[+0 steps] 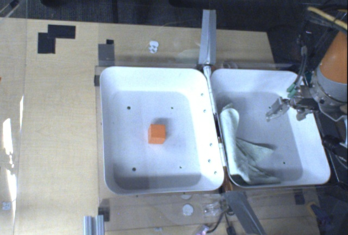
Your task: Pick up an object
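Observation:
An orange cube (157,134) sits near the middle of the left white bin (117,79). A crumpled whitish-green cloth (241,148) lies along the left side and front of the right white bin (310,174). My gripper (286,112) hangs over the right bin's right half, up and to the right of the cloth and apart from it. It is open, with nothing between its fingers. The grey arm with its orange band (333,60) comes in from the right edge.
A metal divider post (207,38) stands behind the seam between the two bins. The wooden bench (54,119) spreads to the left, with black tape marks (54,37) near its back. Cables run along the arm at far right.

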`<control>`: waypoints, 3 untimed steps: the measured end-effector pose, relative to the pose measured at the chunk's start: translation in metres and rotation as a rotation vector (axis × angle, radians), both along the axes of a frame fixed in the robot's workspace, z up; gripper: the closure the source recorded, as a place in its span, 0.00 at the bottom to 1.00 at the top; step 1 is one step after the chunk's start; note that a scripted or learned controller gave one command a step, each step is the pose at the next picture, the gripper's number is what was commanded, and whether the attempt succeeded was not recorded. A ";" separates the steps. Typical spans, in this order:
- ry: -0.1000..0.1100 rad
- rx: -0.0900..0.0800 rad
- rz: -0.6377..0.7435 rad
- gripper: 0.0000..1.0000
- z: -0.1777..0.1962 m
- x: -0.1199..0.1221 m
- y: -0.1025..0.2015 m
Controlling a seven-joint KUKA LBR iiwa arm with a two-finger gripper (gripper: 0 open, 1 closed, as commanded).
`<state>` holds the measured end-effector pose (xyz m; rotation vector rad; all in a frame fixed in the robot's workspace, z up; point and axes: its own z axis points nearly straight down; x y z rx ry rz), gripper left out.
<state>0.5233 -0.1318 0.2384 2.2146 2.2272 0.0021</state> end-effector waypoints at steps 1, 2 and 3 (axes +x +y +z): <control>-0.002 -0.001 0.254 0.00 -0.144 0.044 -0.002; -0.007 -0.001 0.256 1.00 -0.134 0.046 -0.001; -0.006 -0.004 0.344 1.00 -0.051 0.122 -0.057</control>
